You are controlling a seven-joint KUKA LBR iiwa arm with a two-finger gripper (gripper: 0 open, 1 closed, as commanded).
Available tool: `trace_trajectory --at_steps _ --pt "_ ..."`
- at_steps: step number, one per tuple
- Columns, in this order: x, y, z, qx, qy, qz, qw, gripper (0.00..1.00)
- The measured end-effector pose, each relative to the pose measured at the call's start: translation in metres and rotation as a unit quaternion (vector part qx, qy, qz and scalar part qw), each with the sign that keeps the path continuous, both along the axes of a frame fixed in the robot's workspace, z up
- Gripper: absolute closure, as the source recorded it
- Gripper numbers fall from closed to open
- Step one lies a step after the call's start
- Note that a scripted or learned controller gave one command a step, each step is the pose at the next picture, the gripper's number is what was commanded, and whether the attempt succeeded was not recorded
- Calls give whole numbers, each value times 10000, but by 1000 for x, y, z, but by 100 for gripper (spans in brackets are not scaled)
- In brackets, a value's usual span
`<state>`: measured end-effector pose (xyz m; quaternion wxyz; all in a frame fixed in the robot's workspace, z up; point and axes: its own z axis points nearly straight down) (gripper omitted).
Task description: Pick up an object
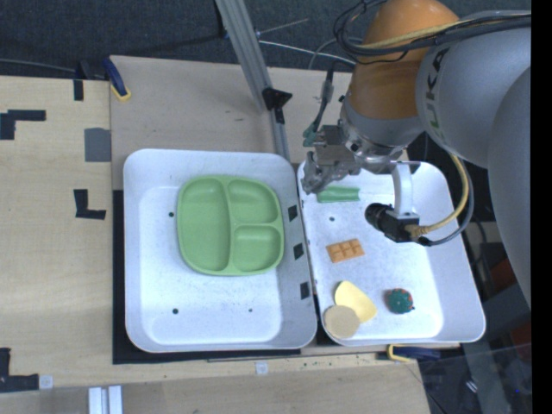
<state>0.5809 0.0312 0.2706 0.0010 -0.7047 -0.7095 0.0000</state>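
My gripper [317,178] hangs over the far left corner of the right bin [457,257], right beside a flat green piece [337,195] that lies just to its right. Whether that piece is touched I cannot tell. Further down the same bin lie an orange waffle-like square [345,250], a pale yellow wedge [356,298] resting against a tan round disc [341,321], and a small dark green ball with a red spot [398,301].
A green three-compartment plate [230,224] sits in the left bin [151,309]. A slanted metal pole [246,46] rises behind the bins. The arm's orange band and grey body [405,59] cover the right bin's far side, with a black cable module [392,222] hanging over it.
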Motion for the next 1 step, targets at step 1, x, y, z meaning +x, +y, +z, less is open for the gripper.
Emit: trace_trajectory --at_steps 1 --pt "8 48 -22 -5 13 -5 10000 100"
